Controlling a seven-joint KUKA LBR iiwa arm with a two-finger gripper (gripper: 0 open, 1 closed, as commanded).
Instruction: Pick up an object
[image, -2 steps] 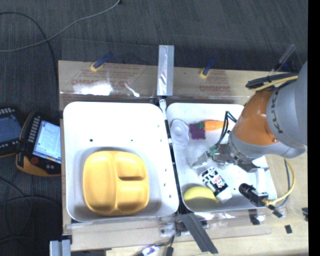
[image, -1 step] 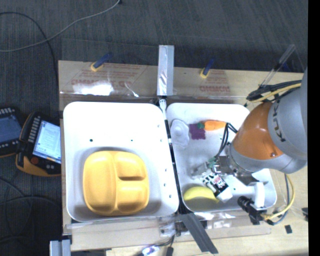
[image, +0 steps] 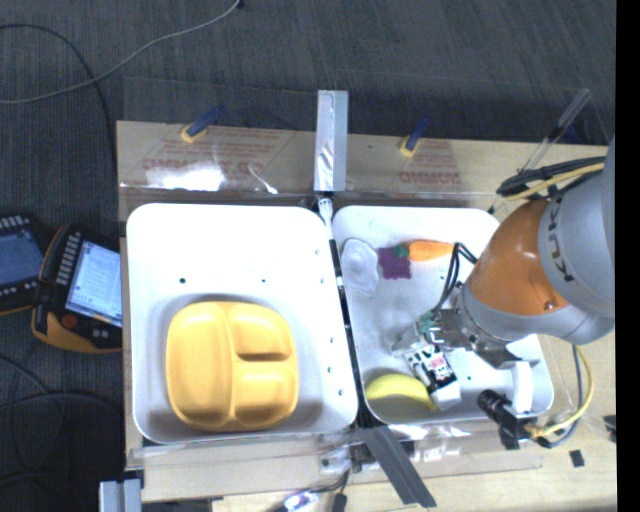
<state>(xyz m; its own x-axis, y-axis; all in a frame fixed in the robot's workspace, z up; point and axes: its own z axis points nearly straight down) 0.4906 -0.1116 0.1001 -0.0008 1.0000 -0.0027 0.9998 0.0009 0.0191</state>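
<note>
Reaching in from the right over the right bin (image: 350, 330), with the arm (image: 535, 275) low above its near half. Left bin (image: 140, 260) bearing a yellow tray (image: 232, 362) (well apart from the work). Lemon (image: 398, 394) against the near wall of the right bin, long axis across the view, just left of and below the gripper (image: 433, 368), perhaps touching. Fingers hidden, so impossible to tell whether spread or pressed together. Carrot (image: 432, 250) and a purple piece (image: 393, 263) at the far end.

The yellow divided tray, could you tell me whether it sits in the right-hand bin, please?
No, the yellow divided tray lies in the left bin, across the divider from the arm.
</note>
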